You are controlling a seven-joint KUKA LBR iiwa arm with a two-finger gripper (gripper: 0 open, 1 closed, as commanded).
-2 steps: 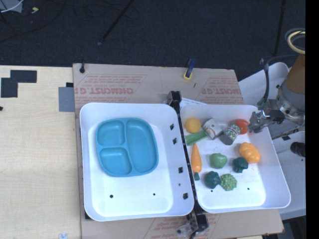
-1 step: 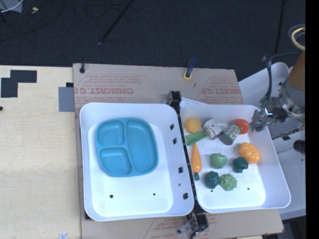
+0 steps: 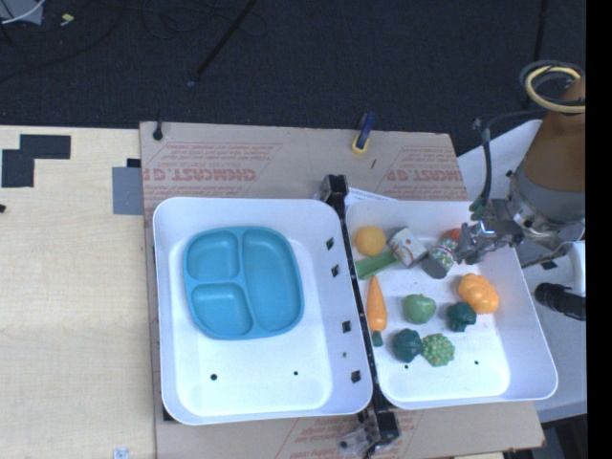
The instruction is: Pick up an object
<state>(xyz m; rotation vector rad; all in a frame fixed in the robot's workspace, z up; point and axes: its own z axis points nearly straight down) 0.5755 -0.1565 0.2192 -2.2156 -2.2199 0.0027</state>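
We see the arm (image 3: 555, 151) reaching in from the right over the right bin (image 3: 521, 376), with its gripper (image 3: 469, 242) low near the upper right part of that bin. The gripper sits just beside a small grey can (image 3: 441, 256), which lies tilted on the bin floor; whether they touch we cannot tell. From this slant we cannot make out how the gripper is set, and we see nothing clearly lifted clear of the bin.

The candidate objects all rest in the right bin: a yellow ball-like fruit (image 3: 370, 240) and a white cup-like piece (image 3: 402, 247) near the top, a green stick (image 3: 375, 264) and an orange carrot (image 3: 376, 302) by the dividing wall, a green apple (image 3: 418, 307) in the middle, an orange pepper (image 3: 478, 293) and a dark green piece (image 3: 461, 316) to the right, and a dark broccoli-like piece (image 3: 407, 344) beside a lighter green cluster (image 3: 438, 349) toward the front. The left bin (image 3: 182, 371) holds a blue divided tray (image 3: 244, 282).

We judge the task as early: the approach looks made, probably toward the can, but the grasp and the lift are not yet shown, so the whole pick remains to be confirmed
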